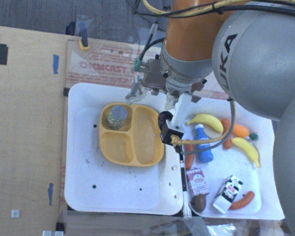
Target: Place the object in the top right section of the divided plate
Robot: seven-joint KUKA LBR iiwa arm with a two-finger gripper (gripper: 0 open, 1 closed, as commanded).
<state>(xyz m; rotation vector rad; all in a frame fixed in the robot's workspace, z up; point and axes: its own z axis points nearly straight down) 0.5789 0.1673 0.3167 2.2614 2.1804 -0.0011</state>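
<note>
From my station the arm (241, 41) takes up the upper right of the view, grey with its orange band, leaning in over the far edge of the bins. Under it is the surface (13, 136), pale wood with black and blue tape marks. Two shallow white bins sit side by side on it: the left bin (113, 185) and the right bin (265, 202).

In the left bin I see the yellow divided plate (132, 135), close to the far rim, with three sections. A small grey-green jar (117, 116), seen from above, sits in the plate's upper left section as I look at it; the long section on the right and the lower left section hold nothing.

The tool (135, 93) hangs just past the plate's far edge, near the jar but apart from it. I cannot tell how far its fingers are spread, and I see nothing gripped in them.

The right bin holds two bananas (206, 120) (247, 148), a blue bottle (202, 145), an orange carrot (239, 131), a cow-patterned milk carton (228, 193), a pink box (197, 181), a red sausage (243, 200) and a small brown rounded piece (198, 202).
</note>
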